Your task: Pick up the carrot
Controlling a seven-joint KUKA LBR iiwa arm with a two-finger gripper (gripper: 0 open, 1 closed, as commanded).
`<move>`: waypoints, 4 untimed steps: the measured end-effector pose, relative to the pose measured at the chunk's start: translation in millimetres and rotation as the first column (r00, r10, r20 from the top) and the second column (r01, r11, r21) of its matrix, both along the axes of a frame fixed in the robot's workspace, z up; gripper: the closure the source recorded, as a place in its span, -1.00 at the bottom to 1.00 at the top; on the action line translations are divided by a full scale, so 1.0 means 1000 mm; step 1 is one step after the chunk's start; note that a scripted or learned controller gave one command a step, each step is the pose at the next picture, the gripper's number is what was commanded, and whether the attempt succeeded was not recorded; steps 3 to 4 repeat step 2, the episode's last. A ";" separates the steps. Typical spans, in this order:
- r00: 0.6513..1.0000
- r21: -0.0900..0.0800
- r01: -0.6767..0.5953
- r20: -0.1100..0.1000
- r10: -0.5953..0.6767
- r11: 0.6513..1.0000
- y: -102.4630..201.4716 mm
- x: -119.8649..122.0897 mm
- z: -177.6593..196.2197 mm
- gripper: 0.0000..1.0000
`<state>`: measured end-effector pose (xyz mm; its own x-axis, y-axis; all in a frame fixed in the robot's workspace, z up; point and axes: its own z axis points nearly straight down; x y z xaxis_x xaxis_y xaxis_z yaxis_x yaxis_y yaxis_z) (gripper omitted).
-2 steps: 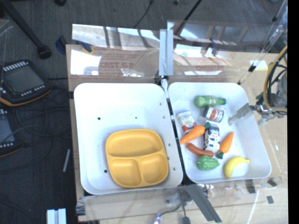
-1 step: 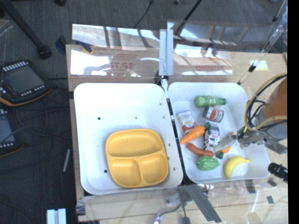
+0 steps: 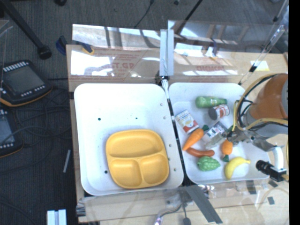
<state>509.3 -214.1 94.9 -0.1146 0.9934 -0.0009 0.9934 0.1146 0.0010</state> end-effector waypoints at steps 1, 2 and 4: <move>1.000 -0.002 0.001 0.002 -0.001 1.000 -0.001 0.001 0.009 1.00; 0.970 0.000 0.244 -0.005 -0.244 0.970 0.056 0.010 0.115 1.00; 0.970 0.000 0.244 -0.005 -0.244 0.970 0.056 0.010 0.115 1.00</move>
